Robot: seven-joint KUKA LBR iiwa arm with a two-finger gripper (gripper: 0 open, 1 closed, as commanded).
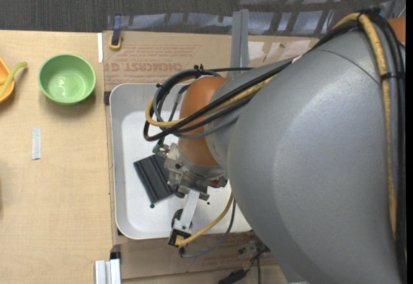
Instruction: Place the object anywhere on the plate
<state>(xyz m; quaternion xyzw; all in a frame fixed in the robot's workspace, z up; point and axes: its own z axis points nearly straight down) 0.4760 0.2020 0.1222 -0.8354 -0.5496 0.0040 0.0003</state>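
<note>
A black ribbed rectangular object (152,179) lies tilted in the left white bin (115,166), on what looks like a white plate (137,137) whose surface blends with the bin floor. My gripper (182,181) hangs low over the bin, right beside the black object's right end and touching or nearly touching it. The orange-banded wrist (201,115) and looping yellow and black cables hide the gripper's lower part. The big grey arm covers the right side of the view.
On the wooden bench to the left stand a green bowl (67,79), an orange item (5,81) at the edge and a small grey strip (36,144). Cardboard (155,57) lies behind the bin.
</note>
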